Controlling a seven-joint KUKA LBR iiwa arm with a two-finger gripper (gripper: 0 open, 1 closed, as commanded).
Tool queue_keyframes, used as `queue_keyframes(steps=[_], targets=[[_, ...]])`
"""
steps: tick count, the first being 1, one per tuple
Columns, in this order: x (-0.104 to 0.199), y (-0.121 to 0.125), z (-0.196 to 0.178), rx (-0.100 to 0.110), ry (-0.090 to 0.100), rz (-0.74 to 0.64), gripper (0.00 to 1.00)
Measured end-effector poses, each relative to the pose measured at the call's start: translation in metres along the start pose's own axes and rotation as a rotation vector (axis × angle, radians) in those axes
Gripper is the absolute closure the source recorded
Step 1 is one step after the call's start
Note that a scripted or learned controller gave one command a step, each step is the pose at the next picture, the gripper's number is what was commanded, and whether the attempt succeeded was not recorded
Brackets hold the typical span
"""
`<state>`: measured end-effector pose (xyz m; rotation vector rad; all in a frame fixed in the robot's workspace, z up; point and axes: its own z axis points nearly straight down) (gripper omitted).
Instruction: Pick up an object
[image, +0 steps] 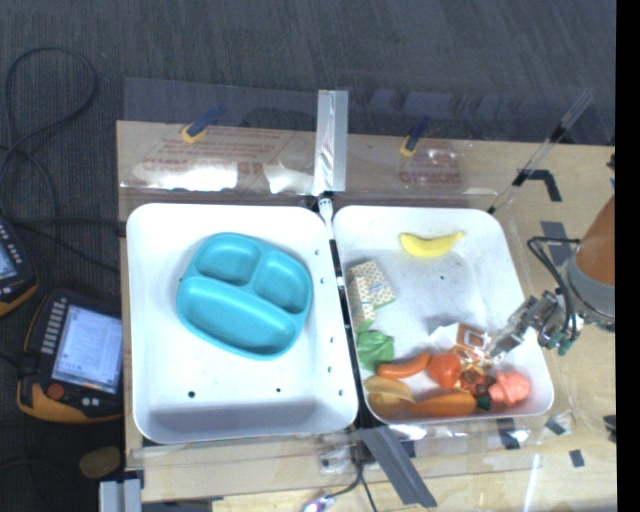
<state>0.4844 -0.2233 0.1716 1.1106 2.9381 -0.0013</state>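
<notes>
Where toys (450, 385) crowd, jaws (500, 345) hover.

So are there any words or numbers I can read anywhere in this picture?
None can be read.
Clear sheet behind the bins: reddish print, too blurred to read.
Small packet in the right bin, by the gripper: red and white markings, too small to read.
Patterned packet: a pattern, no letters I can make out.
Handheld screen left of the bench: lit, but too blurred to read.
</notes>
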Motion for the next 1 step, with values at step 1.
queue_keyframes(steps=[1], targets=[[-0.0069,0.0059,0.0483,-0.014,-0.027,0.019,1.00]])
